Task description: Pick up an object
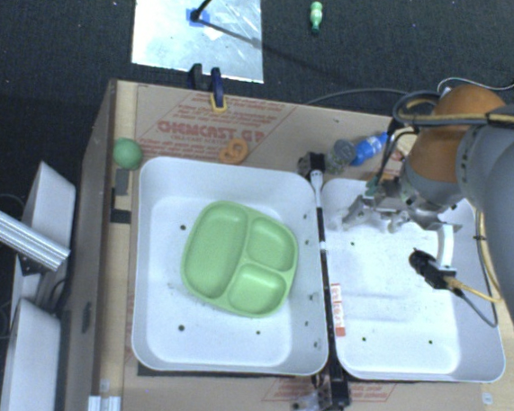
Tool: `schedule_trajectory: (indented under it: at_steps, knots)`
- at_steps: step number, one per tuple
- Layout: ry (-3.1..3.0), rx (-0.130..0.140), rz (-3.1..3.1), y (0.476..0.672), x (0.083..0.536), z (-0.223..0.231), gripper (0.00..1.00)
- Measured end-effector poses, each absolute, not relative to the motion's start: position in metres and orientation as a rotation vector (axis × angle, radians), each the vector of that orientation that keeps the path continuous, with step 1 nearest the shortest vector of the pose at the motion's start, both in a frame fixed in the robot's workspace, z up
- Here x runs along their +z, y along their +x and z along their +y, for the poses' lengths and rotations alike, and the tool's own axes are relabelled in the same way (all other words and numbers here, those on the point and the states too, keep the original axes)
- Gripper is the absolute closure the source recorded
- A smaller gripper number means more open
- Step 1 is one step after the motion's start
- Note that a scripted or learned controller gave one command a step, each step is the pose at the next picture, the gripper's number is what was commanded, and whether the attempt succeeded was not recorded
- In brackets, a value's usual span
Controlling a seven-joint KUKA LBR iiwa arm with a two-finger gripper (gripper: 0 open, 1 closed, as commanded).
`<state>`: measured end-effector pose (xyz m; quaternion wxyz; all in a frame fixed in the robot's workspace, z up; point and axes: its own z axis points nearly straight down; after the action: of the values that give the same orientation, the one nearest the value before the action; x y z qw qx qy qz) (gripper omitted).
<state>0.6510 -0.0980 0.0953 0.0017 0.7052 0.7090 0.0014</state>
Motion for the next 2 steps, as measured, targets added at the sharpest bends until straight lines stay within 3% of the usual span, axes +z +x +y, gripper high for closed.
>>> schedule_trajectory:
  at_steps: [1, 2]
  knots:
    - [2.210, 0.008, 2.225, 0.6520, 0.1063, -0.0981, 1.00]
    - [2.210, 0.007, 2.225, 0.6519, 0.1063, -0.0981, 0.00]
